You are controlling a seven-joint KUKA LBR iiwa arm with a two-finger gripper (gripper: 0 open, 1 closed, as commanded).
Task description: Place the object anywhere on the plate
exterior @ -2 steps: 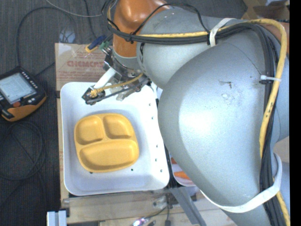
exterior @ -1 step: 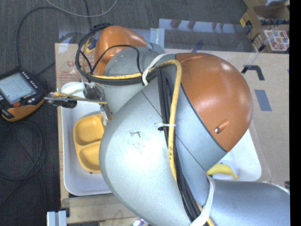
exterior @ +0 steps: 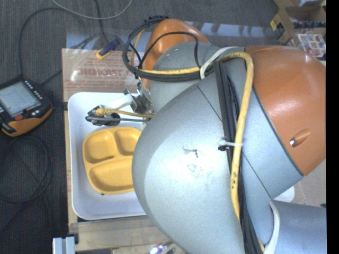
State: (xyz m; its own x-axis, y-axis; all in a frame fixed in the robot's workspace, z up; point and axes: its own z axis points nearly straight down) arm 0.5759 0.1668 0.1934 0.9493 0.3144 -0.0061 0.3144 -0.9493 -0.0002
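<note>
A yellow divided plate (exterior: 108,163) with three compartments lies in the left white bin (exterior: 75,157), towards its front. What I see of its compartments holds nothing. My gripper (exterior: 135,100) hangs over the back of this bin, just beyond the plate's far edge. The big grey and orange arm (exterior: 222,142) covers the plate's right side, the rest of the left bin and nearly all of the right bin. Nothing held can be made out at the gripper.
A brown board (exterior: 95,70) lies behind the bin with a small yellow and blue item (exterior: 107,47) on it. A teach pendant (exterior: 21,106) and cables lie on the dark floor to the left. Cardboard boxes (exterior: 299,7) stand at the top right.
</note>
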